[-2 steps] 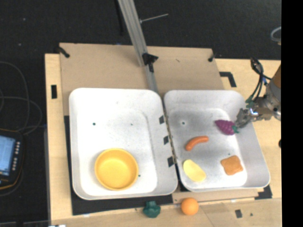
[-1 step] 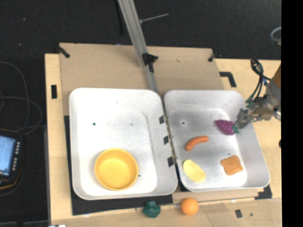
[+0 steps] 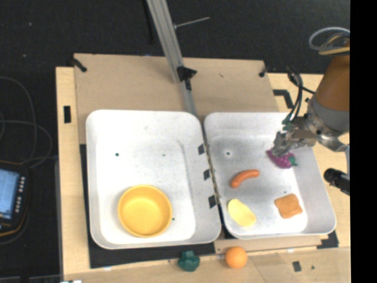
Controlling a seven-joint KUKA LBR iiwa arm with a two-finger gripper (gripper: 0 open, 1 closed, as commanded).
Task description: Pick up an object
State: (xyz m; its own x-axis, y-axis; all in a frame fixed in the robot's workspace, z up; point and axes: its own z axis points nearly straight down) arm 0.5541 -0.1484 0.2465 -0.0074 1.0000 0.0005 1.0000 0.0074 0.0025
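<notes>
While sitting at right of centre in the right bin (image 3: pixel 306 226), purple toy (image 3: pixel 283 160) touched from above by tool (image 3: pixel 284 145); grip state cannot be told. Reaching step, seemingly; next: close, then lift clear of sausage (image 3: pixel 244 177).

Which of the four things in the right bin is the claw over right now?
The purple thing near the bin's far right side. The claw is directly over it, while the sausage, yellow piece and orange piece lie nearer the front.

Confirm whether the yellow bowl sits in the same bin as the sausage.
No: the yellow bowl sits in the left bin, while the sausage lies in the right bin.
</notes>
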